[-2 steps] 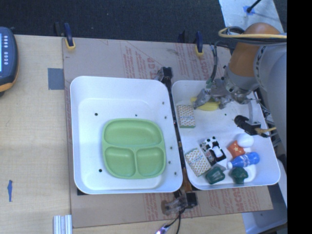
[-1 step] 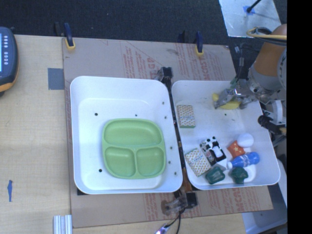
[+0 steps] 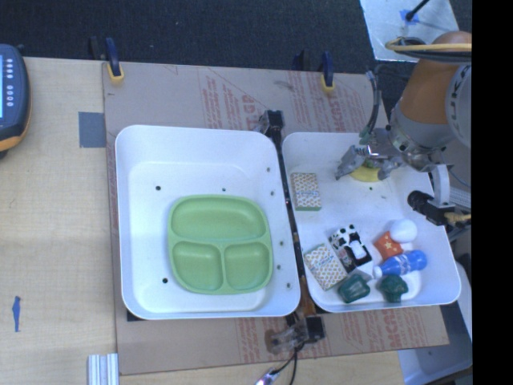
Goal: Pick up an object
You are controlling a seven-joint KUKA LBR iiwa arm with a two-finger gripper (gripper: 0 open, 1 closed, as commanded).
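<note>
Yellow object (image 3: 367, 173), axis unclear, perhaps flat, lies under the gripper (image 3: 365, 160); finger state I cannot tell.

Red printing runs in slanted lines across the brown cardboard sheet (image 3: 232, 95) under the two bins, at about twelve o'clock above the left bin, but the letters are too small and faint to read. The orange block (image 3: 388, 245) in the right bin, toward four o'clock, bears a white star-like mark. The two patterned boxes (image 3: 305, 191) and (image 3: 324, 265) carry fine printed designs without letters that can be made out. The blue-and-yellow device (image 3: 11, 95) at nine o'clock shows rows of small pale buttons, unreadable.
</note>
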